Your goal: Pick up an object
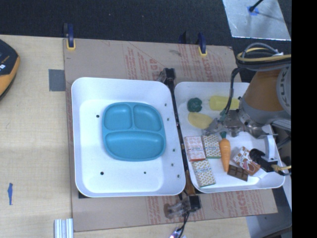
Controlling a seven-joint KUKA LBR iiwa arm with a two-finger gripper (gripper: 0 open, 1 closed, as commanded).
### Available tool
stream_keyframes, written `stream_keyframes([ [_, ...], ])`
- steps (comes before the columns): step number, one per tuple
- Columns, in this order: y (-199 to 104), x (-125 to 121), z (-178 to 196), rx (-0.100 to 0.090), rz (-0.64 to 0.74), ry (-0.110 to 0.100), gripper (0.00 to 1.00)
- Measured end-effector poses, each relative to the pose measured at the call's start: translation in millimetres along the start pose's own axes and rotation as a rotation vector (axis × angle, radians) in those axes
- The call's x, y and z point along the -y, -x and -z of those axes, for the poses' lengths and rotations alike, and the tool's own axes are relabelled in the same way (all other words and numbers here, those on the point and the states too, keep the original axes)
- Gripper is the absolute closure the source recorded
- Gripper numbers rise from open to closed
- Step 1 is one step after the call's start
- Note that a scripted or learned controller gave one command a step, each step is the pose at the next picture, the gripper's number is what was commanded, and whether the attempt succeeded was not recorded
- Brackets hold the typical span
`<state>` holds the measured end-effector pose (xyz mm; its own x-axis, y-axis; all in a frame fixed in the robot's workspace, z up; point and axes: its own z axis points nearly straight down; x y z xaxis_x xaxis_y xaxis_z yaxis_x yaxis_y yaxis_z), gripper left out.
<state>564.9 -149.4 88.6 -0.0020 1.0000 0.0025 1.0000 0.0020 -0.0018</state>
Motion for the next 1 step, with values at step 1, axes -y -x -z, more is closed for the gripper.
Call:
stream_keyframes([
  [1,-5.1,46.5,2.5,0.001,0.002,-0.007,0.00],
])
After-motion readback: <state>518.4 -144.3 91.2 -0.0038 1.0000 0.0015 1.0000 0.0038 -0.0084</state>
